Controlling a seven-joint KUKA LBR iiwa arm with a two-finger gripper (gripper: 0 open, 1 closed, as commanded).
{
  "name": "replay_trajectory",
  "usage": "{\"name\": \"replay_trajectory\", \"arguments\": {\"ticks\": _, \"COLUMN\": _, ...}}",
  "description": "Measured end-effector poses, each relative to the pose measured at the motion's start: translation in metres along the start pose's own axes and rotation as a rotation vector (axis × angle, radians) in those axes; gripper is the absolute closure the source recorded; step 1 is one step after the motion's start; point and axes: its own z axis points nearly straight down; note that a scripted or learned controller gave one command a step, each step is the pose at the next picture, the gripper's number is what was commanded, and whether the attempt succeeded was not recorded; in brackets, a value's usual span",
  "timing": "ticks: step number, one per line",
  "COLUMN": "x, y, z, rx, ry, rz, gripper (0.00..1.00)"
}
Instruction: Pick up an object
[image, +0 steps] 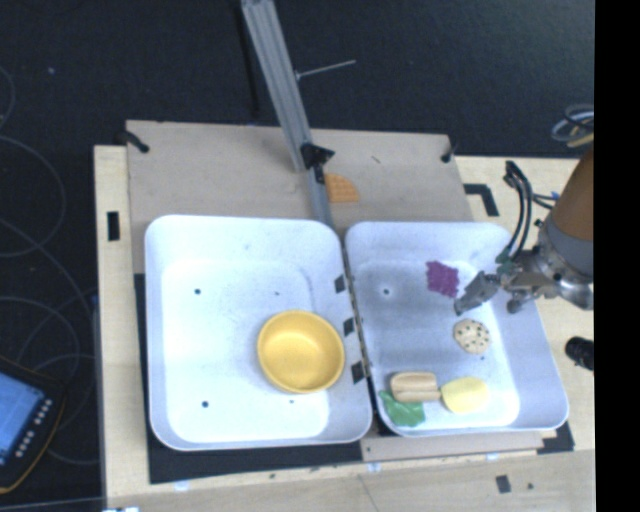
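Looking down at a slant on a pale wooden bench (240, 170), the camera takes in two shallow white bins set side by side, their inner rims meeting at the centre. Dark floor surrounds the bench, with thin cables trailing at the left and a device with a lit blue screen (20, 418) at the lower left corner. A grey metal post (285, 95) rises from behind the bins and leans toward the top of the view. A small orange patch (341, 189) sits on the bench just behind the bins. No legible writing, label or brand mark can be made out anywhere.

The left bin (190, 260) holds one yellow bowl (300, 350), upright, near its right wall.

The right bin (520, 400) holds five items. A purple object (441, 276) lies toward the back. A speckled cookie-like piece (472, 336) lies near the middle right. Along the front wall lie a tan bread-like roll (414, 386), a green scrap (404, 409) just under it, and a yellow block (465, 394) just beside the roll.

The arm enters from the right. Its gripper (478, 292) hangs over the right bin, between the purple object and the speckled piece, near both. One dark finger is discernible; whether the fingers stand wide or narrow cannot be told. Nothing is seen between them.
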Motion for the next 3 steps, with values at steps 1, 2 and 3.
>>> {"name": "replay_trajectory", "arguments": {"ticks": 1, "x": 0.000, "y": 0.000, "z": 0.000, "rx": 0.000, "ry": 0.000, "rz": 0.001, "gripper": 0.00}}
{"name": "replay_trajectory", "arguments": {"ticks": 2, "x": -0.004, "y": 0.009, "z": 0.055, "rx": 0.006, "ry": -0.003, "rz": 0.005, "gripper": 0.00}}
{"name": "replay_trajectory", "arguments": {"ticks": 3, "x": -0.007, "y": 0.007, "z": 0.116, "rx": 0.004, "ry": -0.003, "rz": 0.004, "gripper": 0.00}}
